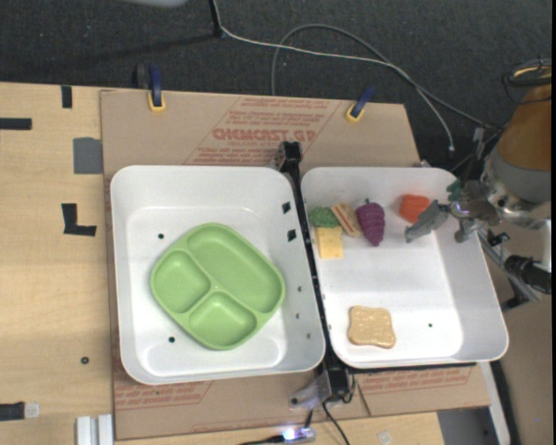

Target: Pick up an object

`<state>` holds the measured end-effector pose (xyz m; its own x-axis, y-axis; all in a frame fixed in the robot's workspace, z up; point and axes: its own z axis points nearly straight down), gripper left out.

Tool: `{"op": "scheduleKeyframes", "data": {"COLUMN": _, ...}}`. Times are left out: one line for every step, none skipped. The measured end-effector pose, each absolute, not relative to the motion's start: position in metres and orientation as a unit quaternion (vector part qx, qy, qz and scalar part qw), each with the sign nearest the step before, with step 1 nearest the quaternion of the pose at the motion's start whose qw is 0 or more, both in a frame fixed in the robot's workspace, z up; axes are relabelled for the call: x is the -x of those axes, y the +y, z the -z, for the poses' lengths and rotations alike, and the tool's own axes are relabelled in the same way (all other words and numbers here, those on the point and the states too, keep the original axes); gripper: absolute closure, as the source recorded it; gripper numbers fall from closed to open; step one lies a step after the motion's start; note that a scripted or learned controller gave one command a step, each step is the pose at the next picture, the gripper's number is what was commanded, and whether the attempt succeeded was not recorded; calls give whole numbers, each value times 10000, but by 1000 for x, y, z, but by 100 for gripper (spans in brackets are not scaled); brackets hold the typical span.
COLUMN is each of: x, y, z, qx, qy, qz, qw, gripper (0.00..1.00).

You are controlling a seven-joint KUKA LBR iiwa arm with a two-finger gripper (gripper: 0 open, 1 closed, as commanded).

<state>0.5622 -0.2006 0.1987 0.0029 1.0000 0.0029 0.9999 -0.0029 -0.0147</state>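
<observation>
Right bin (473, 332): orange piece (413, 206) near far edge; purple piece (372, 222), sandwich (344, 219), green piece (322, 217), yellow block (329, 243) alongside; toast (371, 327) near front. My gripper (445, 219) beside orange piece, fingers spread, holding nothing. Left bin (130, 248): green plate (217, 286).

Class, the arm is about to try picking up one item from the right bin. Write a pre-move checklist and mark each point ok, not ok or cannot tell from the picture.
1. Targets present in the right bin: ok. Orange piece, purple piece, yellow block and toast slice lie there.
2. Gripper over that bin: ok, at its upper right, just beside the orange piece.
3. Nothing held already: ok, no item sits between the fingers.
4. Orange piece free of neighbours: ok, it lies apart from the purple piece.
5. Green plate out of the way: ok, it sits in the left bin.
</observation>
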Motion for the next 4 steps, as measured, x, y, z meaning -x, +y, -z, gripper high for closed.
{"op": "scheduleKeyframes", "data": {"x": -565, "y": -200, "z": -206, "qx": 7067, "qy": -7075, "qz": -7, "qw": 5, "gripper": 0}}
{"op": "scheduleKeyframes", "data": {"x": -556, "y": -197, "z": -148, "qx": 7068, "qy": -7074, "qz": -20, "qw": 25, "gripper": 0}}
{"op": "scheduleKeyframes", "data": {"x": -545, "y": -200, "z": -95, "qx": 7071, "qy": -7071, "qz": -21, "qw": 26, "gripper": 0}}
{"op": "scheduleKeyframes", "data": {"x": -545, "y": -200, "z": -86, "qx": 7066, "qy": -7076, "qz": -4, "qw": -9, "gripper": 0}}
